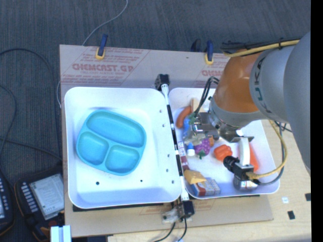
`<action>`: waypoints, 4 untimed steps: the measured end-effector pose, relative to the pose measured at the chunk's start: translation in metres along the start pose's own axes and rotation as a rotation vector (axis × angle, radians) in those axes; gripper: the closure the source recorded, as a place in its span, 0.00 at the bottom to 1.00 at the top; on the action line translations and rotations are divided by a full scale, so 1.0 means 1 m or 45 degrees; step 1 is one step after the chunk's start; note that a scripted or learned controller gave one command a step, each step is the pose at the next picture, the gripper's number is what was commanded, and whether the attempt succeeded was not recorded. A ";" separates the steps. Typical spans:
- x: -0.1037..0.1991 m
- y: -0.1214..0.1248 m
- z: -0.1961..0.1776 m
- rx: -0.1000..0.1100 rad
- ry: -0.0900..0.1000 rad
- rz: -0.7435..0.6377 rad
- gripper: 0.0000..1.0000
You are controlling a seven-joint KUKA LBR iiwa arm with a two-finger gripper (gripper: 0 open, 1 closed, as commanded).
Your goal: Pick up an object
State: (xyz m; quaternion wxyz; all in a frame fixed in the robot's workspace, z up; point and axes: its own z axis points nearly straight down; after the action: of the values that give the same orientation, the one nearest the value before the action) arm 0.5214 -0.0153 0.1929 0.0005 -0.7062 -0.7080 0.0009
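Two white bins (151, 97) sat side by side; one blue divided plate (111, 141) lay left. The gripper's (194, 127) state couldn't be told.

The grey arm (275, 84) with its orange band reaches in from the right over the right white bin (267, 188). Its gripper (198, 127) hangs low among small toys there: a purple grape bunch (204, 146), an orange piece (222, 152), a small box (207, 187). The left white bin (116, 97) holds a blue divided plate (111, 141). Both bins sit on a table (101, 64) of board.
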 end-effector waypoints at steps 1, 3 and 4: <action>0.000 0.000 0.000 0.000 0.000 0.000 0.00; -0.032 0.011 0.053 -0.023 0.028 -0.013 0.00; -0.014 0.013 0.044 -0.015 0.064 -0.038 1.00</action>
State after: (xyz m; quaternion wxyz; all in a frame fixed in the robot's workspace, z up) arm 0.5346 -0.0294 0.1490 0.0142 -0.6954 -0.7182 -0.0209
